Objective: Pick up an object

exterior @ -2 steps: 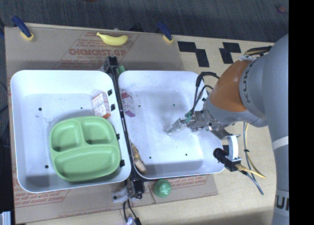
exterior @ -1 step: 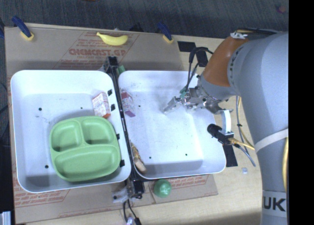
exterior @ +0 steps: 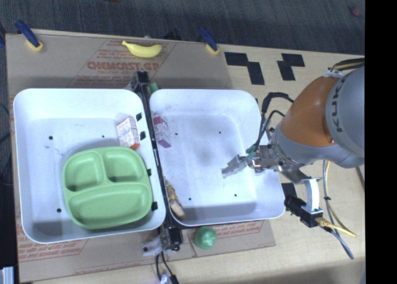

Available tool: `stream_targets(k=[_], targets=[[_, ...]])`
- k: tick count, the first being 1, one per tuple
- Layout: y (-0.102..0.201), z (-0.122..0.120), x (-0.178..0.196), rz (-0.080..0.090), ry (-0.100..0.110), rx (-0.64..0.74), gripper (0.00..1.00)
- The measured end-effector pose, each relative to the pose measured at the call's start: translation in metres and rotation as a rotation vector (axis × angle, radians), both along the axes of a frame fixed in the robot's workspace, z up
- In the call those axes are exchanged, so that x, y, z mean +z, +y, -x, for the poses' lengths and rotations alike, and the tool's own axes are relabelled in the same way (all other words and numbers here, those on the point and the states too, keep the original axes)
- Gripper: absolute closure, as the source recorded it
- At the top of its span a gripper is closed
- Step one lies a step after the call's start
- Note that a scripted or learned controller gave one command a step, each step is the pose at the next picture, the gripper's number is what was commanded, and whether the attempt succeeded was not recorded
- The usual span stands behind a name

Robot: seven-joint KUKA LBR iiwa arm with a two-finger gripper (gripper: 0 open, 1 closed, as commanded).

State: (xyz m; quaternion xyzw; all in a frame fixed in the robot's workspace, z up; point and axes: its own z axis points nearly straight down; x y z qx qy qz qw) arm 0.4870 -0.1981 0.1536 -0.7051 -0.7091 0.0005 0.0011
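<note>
We see several candidates for picking. A green divided tray [exterior: 108, 186] with three compartments lies flat in the left bin [exterior: 28, 152], filling its near half. Just beyond it, touching or nearly touching its far rim, sits a small red-and-white carton [exterior: 127, 131], tilted. In the right bin [exterior: 205, 100], a small pink-and-white packet [exterior: 160, 130] rests against the left wall, and a tan, elongated item [exterior: 173, 203] lies in the near left corner. We cannot tell what it is. Outside the bins, a green ball [exterior: 205, 237] sits on the tabletop [exterior: 260, 258] just in front of the right bin, and a yellow banana [exterior: 142, 48] lies behind the left one.
</note>
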Motion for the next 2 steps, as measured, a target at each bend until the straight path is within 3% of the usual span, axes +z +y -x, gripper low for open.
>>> stream_targets(k=[1, 2], targets=[[-0.012, -0.095, -0.024, 0.000, -0.002, -0.001, 0.00], [-0.011, -0.051, -0.040, 0.001, 0.001, 0.001, 0.00]])
